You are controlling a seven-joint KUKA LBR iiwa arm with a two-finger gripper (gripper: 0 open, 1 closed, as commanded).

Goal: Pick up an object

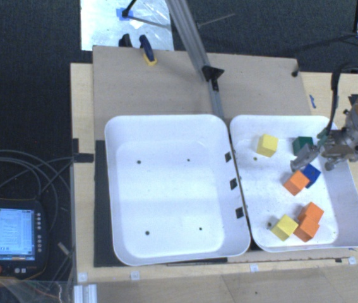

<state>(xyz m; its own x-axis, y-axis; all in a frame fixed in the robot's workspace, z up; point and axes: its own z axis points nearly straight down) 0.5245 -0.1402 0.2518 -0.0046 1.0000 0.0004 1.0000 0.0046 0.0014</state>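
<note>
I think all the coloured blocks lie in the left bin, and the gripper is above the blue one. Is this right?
Not quite. The camera view shows the blocks, such as the yellow block and blue block, in the right bin, not the left. The gripper is indeed above the blue one.

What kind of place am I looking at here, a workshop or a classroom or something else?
Most likely a robotics lab test bench. A grey robot arm's gripper reaches over two shallow white plastic bins, one holding small coloured blocks, and a handheld control pendant with a lit screen lies beside cables.
</note>
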